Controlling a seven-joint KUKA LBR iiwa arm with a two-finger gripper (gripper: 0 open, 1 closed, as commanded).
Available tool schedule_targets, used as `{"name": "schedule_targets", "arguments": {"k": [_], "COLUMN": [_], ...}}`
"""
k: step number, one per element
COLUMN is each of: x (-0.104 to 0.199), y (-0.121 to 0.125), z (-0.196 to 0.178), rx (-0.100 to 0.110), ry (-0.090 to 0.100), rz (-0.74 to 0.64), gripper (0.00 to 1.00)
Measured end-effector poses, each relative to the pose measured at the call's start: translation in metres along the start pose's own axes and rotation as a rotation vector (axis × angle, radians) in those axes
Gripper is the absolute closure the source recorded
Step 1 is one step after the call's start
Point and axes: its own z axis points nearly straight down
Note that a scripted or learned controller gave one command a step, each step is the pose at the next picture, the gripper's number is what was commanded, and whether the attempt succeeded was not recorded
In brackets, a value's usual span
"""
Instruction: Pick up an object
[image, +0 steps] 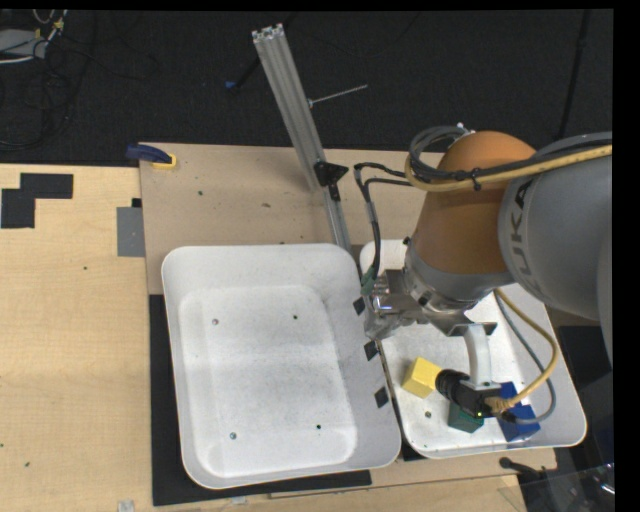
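Observation:
The grey arm with its orange band reaches over the right bin (565, 432) and covers most of it. My gripper (386, 308) hangs low at that bin's left edge, largely hidden under the wrist. A yellow block (421, 377) lies in the right bin just below the gripper, apart from it. Further toward the front right are a dark green object (466, 421) and a blue object (518, 422), close together. Nothing shows between the gripper's parts.
The left bin (200, 262) lies beside the right one, their rims touching. A slanted aluminium post (298, 118) rises behind the bins. A small blue and yellow item (151, 155) lies on the bench at the far left corner.

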Motion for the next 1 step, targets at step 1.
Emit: {"name": "schedule_targets", "arguments": {"k": [1], "x": [0.0469], "y": [0.0046], "z": [-0.0041], "rx": [0.0], "ry": [-0.001], "rz": [0.0], "gripper": [1.0]}}
